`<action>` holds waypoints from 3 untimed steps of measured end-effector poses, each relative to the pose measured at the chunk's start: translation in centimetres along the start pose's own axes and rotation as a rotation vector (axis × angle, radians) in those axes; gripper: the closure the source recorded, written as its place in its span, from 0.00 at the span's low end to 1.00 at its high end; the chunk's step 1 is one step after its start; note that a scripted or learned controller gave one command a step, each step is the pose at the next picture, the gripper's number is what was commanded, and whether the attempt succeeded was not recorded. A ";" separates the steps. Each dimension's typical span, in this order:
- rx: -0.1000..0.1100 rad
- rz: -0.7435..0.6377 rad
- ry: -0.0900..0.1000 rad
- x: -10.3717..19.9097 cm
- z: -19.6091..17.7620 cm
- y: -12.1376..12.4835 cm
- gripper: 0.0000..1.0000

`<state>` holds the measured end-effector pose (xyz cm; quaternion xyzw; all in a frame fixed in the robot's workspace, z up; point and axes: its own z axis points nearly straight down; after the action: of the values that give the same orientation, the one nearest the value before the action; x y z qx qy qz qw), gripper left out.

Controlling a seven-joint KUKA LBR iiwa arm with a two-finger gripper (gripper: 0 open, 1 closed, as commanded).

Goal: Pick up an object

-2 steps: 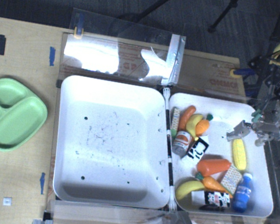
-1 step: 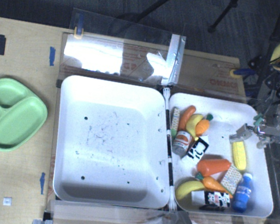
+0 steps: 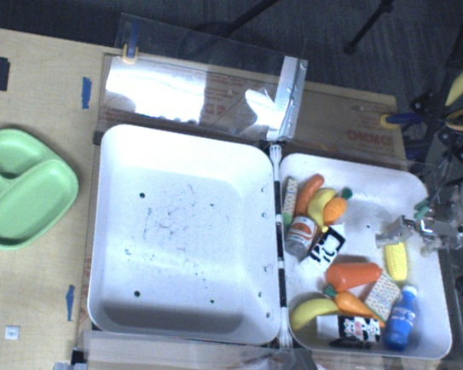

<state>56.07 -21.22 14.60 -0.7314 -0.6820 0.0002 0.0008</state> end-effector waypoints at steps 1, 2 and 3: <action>-0.005 0.009 0.015 0.6 5.6 1.8 0.00; -0.006 0.010 0.007 0.3 4.6 1.7 1.00; -0.004 -0.103 -0.002 4.2 -8.5 3.8 1.00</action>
<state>60.18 -17.26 23.05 -0.6952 -0.7188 -0.0004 -0.0013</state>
